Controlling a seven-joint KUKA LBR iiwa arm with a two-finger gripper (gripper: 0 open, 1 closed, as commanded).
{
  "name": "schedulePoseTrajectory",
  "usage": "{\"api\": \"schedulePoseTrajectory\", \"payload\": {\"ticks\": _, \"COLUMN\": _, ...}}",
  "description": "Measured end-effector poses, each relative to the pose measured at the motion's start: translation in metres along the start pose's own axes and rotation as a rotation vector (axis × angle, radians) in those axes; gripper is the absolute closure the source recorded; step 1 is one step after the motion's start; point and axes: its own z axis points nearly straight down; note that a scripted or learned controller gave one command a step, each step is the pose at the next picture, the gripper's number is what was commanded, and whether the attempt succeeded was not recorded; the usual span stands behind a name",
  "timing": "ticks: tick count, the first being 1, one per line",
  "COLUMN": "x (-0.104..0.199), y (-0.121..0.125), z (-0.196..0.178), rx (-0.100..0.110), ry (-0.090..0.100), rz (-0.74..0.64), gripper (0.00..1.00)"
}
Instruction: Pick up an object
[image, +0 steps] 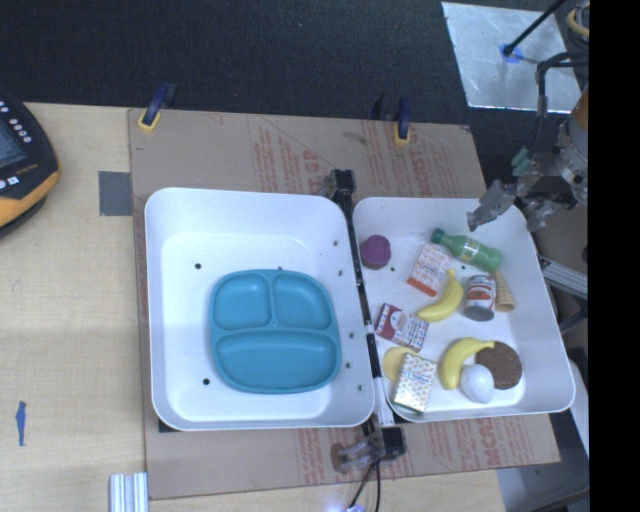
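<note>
My gripper (489, 210) hangs over the far right corner of the right bin (545, 300), just above and right of a green bottle (465, 247) lying on its side. Nothing shows held in it. Also in that bin lie a purple round piece (376, 250), a red-and-white carton (430, 268), a banana (445, 298), a small can (480, 296), a cone (504, 292), a red packet (400, 325), a patterned box (415, 382), a second banana (460, 356), a brown cookie (503, 366) and a white egg (478, 384).
The left bin (170, 300) holds a blue divided plate (273, 330). Clamps sit at the board's far edge (400, 118) and a yellow-and-black device (20, 160) lies at the bench's far left. The arm comes in from the right edge.
</note>
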Motion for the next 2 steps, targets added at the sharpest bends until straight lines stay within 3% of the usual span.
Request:
{"api": "schedulePoseTrajectory", "payload": {"ticks": 1, "x": 0.010, "y": 0.012, "z": 0.131, "rx": 0.013, "ry": 0.003, "rz": -0.003, "gripper": 0.00}}
{"api": "schedulePoseTrajectory", "payload": {"ticks": 2, "x": 0.010, "y": 0.059, "z": 0.180, "rx": -0.003, "ry": 0.005, "rz": -0.001, "gripper": 0.00}}
